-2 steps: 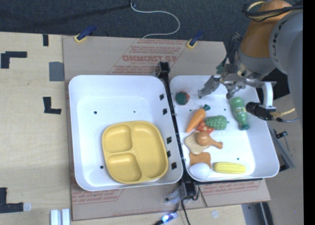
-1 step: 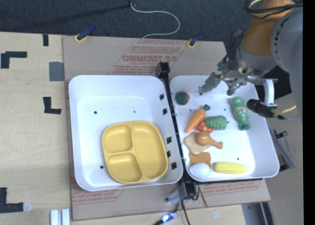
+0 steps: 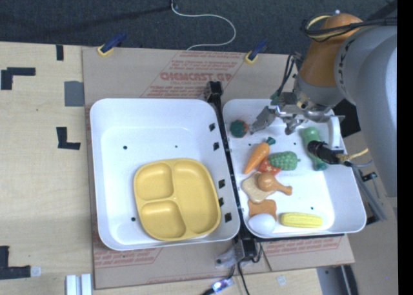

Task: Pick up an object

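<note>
Fingers: the fingers [image 3: 262,120] were spread, with nothing between them, and hung over the far end of the right bin [image 3: 345,206]. One tip slanted down and left.
Reason for spread: I judged them to be set for a pick not yet made, since no toy was pinched.
Ball: a green ball [image 3: 239,128] lay just beside the slanted tip, near the wall between the bins. It was the nearest candidate, but a finger would have had little room on the wall side.
Carrot: the carrot [image 3: 257,156] lay slantwise just nearer the camera than the fingers, apart from them. Its open sides probably made it the easier grasp.
Cluster: a bumpy green toy [image 3: 283,160] touched or nearly touched the carrot's top, with a small red piece [image 3: 268,168] and a drumstick [image 3: 271,184] close below. The crowding meant a finger could have nudged a neighbour.
Right of fingers: a smooth green toy [image 3: 311,136] sat near the bin's right side.
Near end: a tan piece [image 3: 262,208], an egg [image 3: 261,224] and a corn cob [image 3: 301,220] lay along the near wall, well apart from the fingers.
Left bin: the left bin [image 3: 116,152] held a yellow divided plate [image 3: 175,198], lying flat with nothing in its wells.
Arm: the arm [image 3: 371,74] reached in from the right over the surface [image 3: 39,177].
</note>
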`<state>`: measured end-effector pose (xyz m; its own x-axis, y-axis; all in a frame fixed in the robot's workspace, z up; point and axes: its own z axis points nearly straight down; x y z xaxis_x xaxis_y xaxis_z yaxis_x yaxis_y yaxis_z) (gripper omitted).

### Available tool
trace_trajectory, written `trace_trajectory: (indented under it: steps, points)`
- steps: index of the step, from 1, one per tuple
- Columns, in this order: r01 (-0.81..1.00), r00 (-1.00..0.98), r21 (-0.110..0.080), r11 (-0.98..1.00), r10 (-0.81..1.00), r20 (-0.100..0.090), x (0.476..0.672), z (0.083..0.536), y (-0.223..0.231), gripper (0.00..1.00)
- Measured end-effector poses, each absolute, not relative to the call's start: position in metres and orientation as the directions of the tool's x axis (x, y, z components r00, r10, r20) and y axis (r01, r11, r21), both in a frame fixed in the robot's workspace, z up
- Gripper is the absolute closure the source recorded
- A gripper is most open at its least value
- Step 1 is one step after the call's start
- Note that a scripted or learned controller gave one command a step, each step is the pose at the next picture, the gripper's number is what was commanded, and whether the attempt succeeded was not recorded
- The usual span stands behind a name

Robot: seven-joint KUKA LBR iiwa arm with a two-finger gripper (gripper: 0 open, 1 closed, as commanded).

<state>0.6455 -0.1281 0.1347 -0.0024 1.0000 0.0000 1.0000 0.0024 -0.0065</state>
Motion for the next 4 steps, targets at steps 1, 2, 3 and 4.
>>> trace_trajectory:
  steps: [1, 2, 3, 4]
  points:
    - [1.0, -0.003, -0.006, 0.003, 1.0, -0.001, 0.644, 0.081, -0.128, 0.0]
    - [1.0, -0.003, -0.003, 0.003, 1.0, -0.001, 0.645, 0.094, -0.127, 1.0]
    - [1.0, -0.002, 0.004, 0.002, 1.0, 0.0, 0.641, 0.156, -0.123, 1.0]
    - [1.0, -0.002, 0.005, 0.002, 1.0, -0.001, 0.648, 0.218, -0.123, 1.0]
